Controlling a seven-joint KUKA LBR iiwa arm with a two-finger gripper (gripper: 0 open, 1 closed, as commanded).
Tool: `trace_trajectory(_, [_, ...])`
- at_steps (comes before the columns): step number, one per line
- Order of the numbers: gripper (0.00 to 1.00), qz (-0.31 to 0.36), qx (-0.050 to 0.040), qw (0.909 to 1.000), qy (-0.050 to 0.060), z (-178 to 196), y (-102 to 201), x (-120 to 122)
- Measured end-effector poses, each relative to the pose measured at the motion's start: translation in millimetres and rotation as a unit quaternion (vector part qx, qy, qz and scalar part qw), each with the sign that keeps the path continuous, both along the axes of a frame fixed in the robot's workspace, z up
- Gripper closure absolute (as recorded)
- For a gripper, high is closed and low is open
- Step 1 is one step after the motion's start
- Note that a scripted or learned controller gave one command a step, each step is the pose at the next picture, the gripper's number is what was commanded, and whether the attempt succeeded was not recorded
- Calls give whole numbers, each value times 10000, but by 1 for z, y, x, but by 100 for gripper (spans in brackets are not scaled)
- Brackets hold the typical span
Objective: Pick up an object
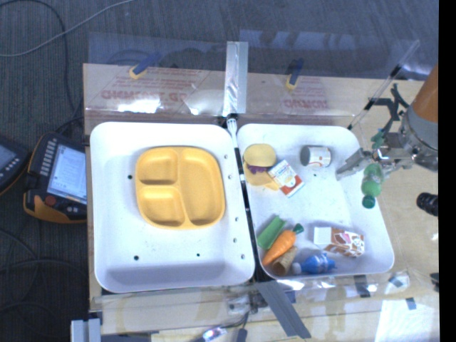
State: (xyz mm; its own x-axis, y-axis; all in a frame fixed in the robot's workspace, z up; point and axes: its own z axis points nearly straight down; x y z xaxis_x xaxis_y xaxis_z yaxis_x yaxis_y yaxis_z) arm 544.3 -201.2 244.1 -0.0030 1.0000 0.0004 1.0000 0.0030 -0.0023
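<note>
Gripper: you'll find it [370,164] at the right bin's right rim; a green bottle [370,184] hangs just under it, but you cannot tell whether it is gripped.
Right bin [313,212]: holds a carrot [279,244], blue bottle [315,264], small cup [315,156], yellow toy [259,164] and snack packets.
Left bin [114,248]: a yellow divided plate [179,187] lies in it.
Surroundings: dark carpet, a teach pendant [53,180] left of the bench.
Object versus gripper: the bottle sits directly beneath it, over the rim.

Divided plate [178,187] in left bin [107,262], carrot [280,244] and can [315,155] in right bin [377,251]
</note>
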Motion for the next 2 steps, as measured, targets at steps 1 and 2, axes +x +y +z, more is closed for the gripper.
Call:
trace_trajectory(1, [0,-1,-4,10000,12,-123,26,42])
trace_trajectory(2, [0,317,-30,9995,-81,-152,-1,36])
